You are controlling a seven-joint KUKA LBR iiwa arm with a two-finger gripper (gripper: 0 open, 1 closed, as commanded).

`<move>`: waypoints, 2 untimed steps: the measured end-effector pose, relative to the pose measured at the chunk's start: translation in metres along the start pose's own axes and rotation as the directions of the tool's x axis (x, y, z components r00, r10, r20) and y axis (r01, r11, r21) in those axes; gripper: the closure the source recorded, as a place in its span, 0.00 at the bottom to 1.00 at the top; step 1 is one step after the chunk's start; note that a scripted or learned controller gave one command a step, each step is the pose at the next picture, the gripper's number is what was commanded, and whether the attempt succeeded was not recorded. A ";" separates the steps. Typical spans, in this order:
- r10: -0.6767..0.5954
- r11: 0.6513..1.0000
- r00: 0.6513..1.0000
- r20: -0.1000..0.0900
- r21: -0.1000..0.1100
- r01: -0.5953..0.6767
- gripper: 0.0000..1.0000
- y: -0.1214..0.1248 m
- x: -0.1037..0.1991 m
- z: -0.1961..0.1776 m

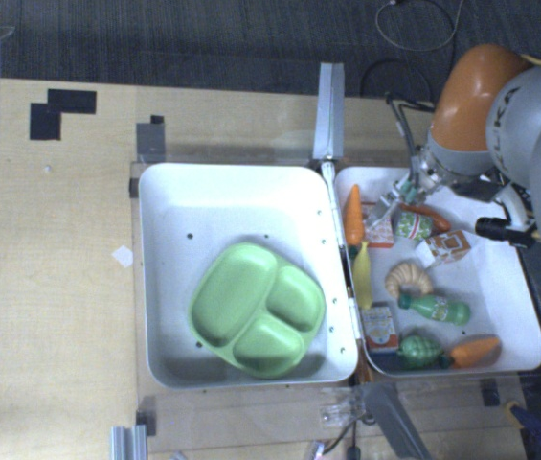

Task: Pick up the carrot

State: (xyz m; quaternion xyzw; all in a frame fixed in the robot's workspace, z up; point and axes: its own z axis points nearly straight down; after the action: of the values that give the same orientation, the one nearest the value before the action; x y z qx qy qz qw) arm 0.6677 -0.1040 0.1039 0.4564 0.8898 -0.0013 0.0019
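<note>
Gripper [414, 192], at the end of the grey arm [529, 132] with its orange band [476, 84], lowered over the far part of the right bin [529, 338]; whether it is parted or closed cannot be told from this angle, and nothing is seen held in it. Carrot [353, 217]: orange, lying lengthwise against the right bin's left wall, at the far end, just left of the gripper and apart from it. Beside the carrot, a small packet with a red and green label [406, 224], near the gripper tip. A small brown-and-white carton [448, 245] lies to its right. Toward the bin's middle, a tan croissant-shaped piece [409, 277] and, just below it, a green bottle [436, 308] on its side. A yellow item [363, 286], possibly a banana, lies along the left wall below the carrot. At the near end: a small box [380, 326], a dark green vegetable [419, 352], and a second orange piece [476, 352]. Left bin [165, 199]: holds a light green three-compartment plate [257, 309], set toward the near right corner.
</note>
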 end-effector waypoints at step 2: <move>0.054 0.999 0.999 -0.001 0.005 -0.054 0.00 0.003 -0.001 0.002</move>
State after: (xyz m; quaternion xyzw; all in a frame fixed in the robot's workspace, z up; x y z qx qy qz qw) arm 0.6706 -0.1030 0.1019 0.4803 0.8771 -0.0033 0.0000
